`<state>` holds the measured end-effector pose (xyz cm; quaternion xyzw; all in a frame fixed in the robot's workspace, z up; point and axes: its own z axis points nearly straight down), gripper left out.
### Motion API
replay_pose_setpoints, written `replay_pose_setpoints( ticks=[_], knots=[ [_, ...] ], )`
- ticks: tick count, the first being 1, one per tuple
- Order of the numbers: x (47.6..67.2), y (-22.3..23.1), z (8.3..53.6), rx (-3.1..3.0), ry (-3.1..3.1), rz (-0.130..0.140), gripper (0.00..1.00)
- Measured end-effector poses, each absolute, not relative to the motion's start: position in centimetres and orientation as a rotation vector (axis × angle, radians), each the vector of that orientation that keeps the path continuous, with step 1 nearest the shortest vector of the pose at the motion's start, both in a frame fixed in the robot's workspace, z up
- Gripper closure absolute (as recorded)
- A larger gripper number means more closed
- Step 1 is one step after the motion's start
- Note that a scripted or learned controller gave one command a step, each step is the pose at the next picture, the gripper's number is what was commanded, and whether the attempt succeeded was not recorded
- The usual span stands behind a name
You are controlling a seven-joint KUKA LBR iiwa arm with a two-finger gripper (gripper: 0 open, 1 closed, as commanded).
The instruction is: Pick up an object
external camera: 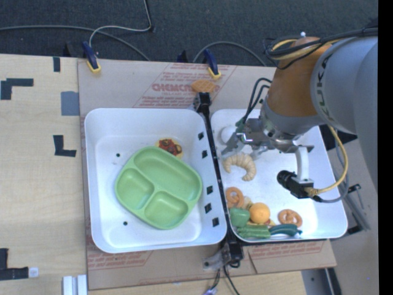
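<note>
- Counter (37, 183): pale wood-grain surface with black tape marks. A brown cardboard sheet (153, 85) with red print lies under both bins.
- Left bin (104, 158): shallow, white, smooth, with rounded corners. A strip of bare floor runs along its left and top sides.
- Green plate (158, 188): glossy plastic with three compartments and rounded corners. It lies flat and askew, filling the middle and lower right of the left bin.
- Small food piece (170, 145): red, brown and yellow. It lies just beyond the plate's upper edge; its kind cannot be told.
- Right bin (322, 211): same shape as the left bin, set against it at the shared wall.
- Croissant (243, 164): the object nearest the pincer. It is tan, matte, ridged and crescent-shaped, and lies in the upper left part of the right bin near the shared wall. Bare floor lies to its right.
- Pincer (233, 145): metallic, sits just above the croissant's upper left end. Its opening cannot be told, nor whether it touches the croissant.
- Ring pretzel (234, 196): brown, below the croissant, near the left wall.
- Along the lower wall, packed close: green vegetable (241, 216), orange ball (260, 213), green pod (252, 231), teal piece (285, 229) and second pretzel (288, 216).
- Arm (307, 91): grey with an orange band, overhangs the bin's upper right.
</note>
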<state>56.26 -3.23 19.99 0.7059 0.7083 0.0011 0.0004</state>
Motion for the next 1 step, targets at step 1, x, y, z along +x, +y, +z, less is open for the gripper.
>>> replay_pose_setpoints(
  ticks=[1],
  knots=[
    [57.07, 2.81, 19.8, 2.219, 2.226, -0.002, 1.0]
  ],
)
